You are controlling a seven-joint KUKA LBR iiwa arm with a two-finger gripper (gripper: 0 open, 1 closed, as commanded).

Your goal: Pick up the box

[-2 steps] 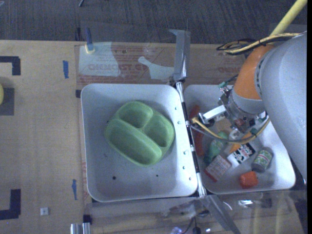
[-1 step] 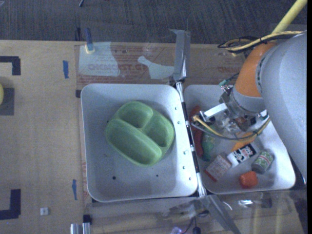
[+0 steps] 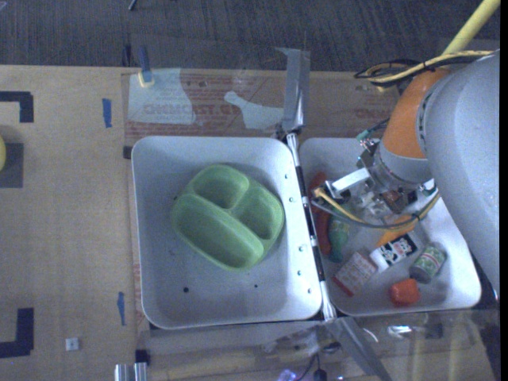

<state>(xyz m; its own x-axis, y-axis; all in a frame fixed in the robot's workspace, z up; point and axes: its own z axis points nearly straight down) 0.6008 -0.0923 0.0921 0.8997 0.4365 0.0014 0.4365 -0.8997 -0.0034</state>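
Observation:
A small reddish-brown box (image 3: 355,271) lies tilted on the floor of the right bin (image 3: 459,290), near its front left. Just to its right lies a black-and-white carton (image 3: 396,251) with an orange strip along its upper edge. My gripper (image 3: 373,205) hangs low over the middle of the right bin, above and slightly behind both of them, its wrist wrapped in cables. The wrist body and cables hide its tips.
A green divided tray (image 3: 228,215) lies in the left bin (image 3: 159,292). In the right bin are a green can (image 3: 428,262), an orange-red lump (image 3: 405,291), a red and orange item (image 3: 321,213) by the left wall and a green packet (image 3: 341,236).

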